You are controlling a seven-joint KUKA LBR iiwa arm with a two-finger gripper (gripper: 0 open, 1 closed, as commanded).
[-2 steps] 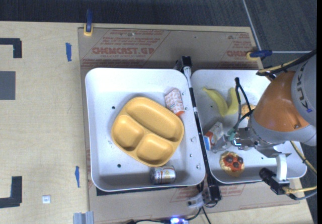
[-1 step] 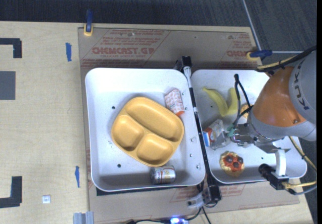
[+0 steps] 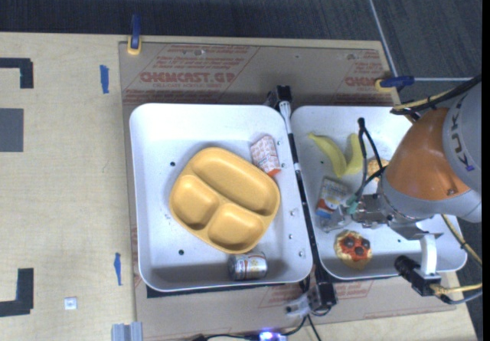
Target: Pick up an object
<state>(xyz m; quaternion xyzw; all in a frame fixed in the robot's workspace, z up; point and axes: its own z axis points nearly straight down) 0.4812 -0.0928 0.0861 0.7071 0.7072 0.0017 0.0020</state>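
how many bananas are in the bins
2, both in the right bin, at its far end: one banana lying on the left, a second banana just right of it. The arm may hide others.

The table (image 3: 61, 201) is pale tan wood grain, marked with black squares and short blue tape strips. A brown cardboard sheet (image 3: 253, 71) under the bins carries faded red lettering. Both bins are white: the left bin (image 3: 153, 178) holds a mustard-yellow tray (image 3: 223, 198) with 3 compartments, a white packet (image 3: 265, 154) with red print, and a silver can (image 3: 247, 267) with a dark band. The right bin (image 3: 452, 259) holds 2 yellow bananas (image 3: 331, 152), a packet in blue, white and red (image 3: 331, 201), and a round red-and-yellow item (image 3: 353, 247) with dark specks. The arm (image 3: 429, 163) is orange above grey
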